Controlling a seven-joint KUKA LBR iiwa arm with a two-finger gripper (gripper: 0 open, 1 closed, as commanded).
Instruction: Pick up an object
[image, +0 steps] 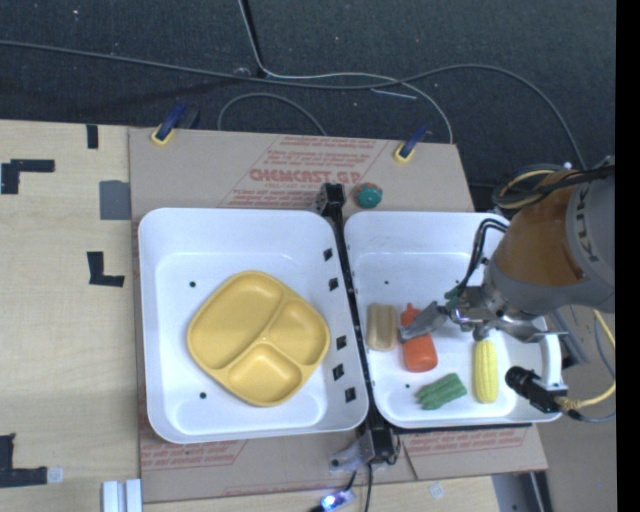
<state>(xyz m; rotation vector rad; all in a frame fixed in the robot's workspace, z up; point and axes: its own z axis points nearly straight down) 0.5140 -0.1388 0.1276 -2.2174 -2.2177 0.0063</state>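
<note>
The right bin (400, 240) holds several toy foods. A tan bread-like piece (381, 326) lies near its left wall, with a red-orange piece (420, 353) beside it. A green vegetable (441, 391) and a yellow corn cob (486, 369) lie along the front. My gripper (427, 320) reaches in from the right and hangs low, just over the upper end of the red-orange piece. The grey arm with its orange band (535, 245) covers the bin's right side. I see nothing lifted off the bin floor.
The left bin (160, 300) holds a yellow divided plate (259, 336). A black divider with clips (342, 300) runs between the bins. A small teal ball (370, 196) sits on the cardboard behind them. Cables cross the dark floor at the back.
</note>
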